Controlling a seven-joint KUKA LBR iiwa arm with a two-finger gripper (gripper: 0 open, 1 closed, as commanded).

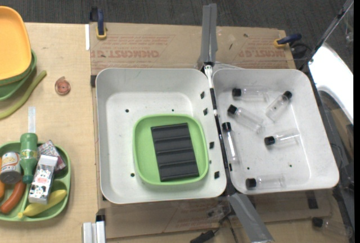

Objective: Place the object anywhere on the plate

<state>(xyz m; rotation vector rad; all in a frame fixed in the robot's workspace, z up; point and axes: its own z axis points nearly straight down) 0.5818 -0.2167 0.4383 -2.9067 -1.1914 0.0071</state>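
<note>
Clear vials [279, 139] lie loose in the right bin [306, 166], so pinch one mid-body (they'll probably roll), then aim for the green plate [143, 149].

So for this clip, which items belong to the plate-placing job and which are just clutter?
Job:
green plate holding a dark ribbed block
clear vials in the right bin

Clutter:
yellow dishes
toy food tray
pink tape roll
</note>
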